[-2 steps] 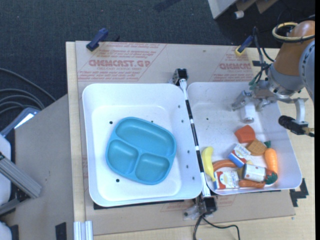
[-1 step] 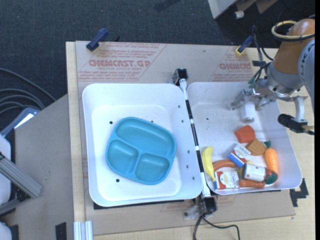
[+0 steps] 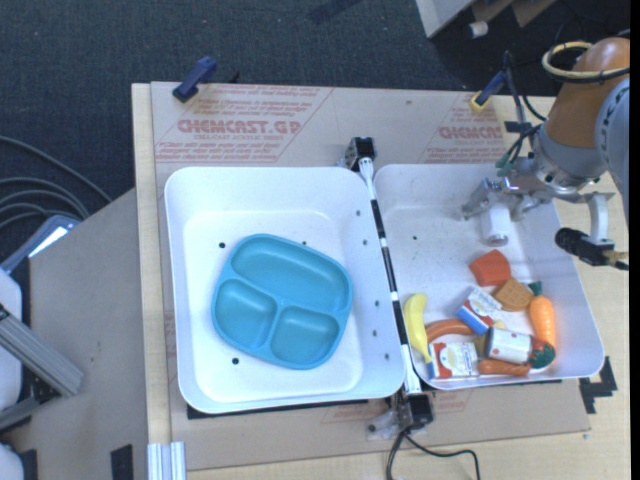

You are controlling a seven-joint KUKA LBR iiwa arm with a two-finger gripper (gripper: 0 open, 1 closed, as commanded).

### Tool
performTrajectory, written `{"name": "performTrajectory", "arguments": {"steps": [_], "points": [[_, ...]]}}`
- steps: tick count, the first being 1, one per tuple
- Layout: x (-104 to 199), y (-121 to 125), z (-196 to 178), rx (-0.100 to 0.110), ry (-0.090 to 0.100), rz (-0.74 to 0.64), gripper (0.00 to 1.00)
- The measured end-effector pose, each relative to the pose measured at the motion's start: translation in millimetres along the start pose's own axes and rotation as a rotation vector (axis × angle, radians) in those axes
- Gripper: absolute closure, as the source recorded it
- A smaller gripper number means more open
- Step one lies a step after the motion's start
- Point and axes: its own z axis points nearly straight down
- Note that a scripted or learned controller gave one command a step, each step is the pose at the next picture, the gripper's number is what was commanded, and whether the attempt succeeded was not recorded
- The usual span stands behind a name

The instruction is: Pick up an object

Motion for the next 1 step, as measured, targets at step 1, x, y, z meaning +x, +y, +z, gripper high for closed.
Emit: {"name": "performTrajectory", "arguments": {"steps": [1], "points": [[0.6,0.0,0.0,-0.001,-0.001,0.000,0.00]]}}
